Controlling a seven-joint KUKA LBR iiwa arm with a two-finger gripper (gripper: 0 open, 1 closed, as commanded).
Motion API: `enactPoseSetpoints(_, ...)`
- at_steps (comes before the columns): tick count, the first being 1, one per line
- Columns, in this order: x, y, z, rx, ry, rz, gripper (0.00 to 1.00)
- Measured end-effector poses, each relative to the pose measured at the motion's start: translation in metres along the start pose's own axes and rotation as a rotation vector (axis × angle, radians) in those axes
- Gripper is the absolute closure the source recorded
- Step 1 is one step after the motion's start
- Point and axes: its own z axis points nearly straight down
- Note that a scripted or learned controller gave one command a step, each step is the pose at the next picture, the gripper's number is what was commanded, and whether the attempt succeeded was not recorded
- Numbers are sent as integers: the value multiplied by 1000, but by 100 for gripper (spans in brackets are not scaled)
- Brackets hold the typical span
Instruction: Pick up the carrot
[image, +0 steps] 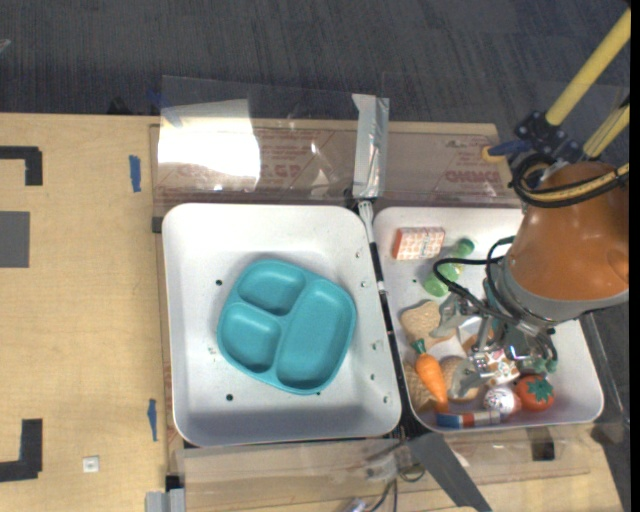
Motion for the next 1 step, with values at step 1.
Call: enactPoseSetpoints(1,-4,30,0,-2,0,55,0)
